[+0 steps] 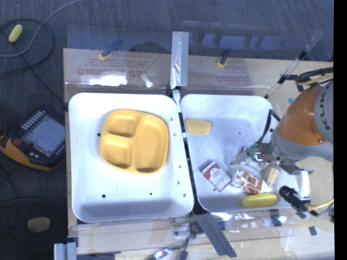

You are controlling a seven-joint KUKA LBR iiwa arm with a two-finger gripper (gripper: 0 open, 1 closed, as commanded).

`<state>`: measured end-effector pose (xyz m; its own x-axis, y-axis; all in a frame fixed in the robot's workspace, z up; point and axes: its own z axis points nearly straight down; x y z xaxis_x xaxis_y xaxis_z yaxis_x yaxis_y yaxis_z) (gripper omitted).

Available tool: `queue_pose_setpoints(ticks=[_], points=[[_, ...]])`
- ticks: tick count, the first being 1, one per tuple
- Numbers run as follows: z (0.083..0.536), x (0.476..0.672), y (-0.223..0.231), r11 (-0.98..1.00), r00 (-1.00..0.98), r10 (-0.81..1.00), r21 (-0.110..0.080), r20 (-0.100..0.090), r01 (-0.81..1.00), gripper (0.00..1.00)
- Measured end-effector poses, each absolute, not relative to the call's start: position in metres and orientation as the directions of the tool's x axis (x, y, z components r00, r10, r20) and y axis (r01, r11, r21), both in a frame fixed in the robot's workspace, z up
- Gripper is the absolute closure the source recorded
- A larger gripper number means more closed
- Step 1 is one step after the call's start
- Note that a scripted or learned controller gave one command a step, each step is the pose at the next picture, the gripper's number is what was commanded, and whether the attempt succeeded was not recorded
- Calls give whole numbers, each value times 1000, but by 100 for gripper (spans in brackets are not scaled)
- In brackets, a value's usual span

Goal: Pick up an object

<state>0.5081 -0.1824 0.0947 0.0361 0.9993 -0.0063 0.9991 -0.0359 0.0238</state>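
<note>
Your gripper (255,155) sits low in the right bin (227,126) among the packets (250,180); grip unreadable, nothing visibly lifted yet.

A wooden bench (73,69) fills the frame's middle, bearing two shallow white bins: the left bin (87,199) at centre-left, the right bin (233,110) touching it at centre-right.
</note>
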Motion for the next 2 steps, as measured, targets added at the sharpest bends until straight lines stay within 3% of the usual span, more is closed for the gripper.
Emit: queue_pose_setpoints(ticks=[1, 2], points=[[107, 511, -185, -37, 37, 999, 34, -14, 999, 100], [106, 511, -184, -36, 36, 999, 32, -13, 999, 0]])
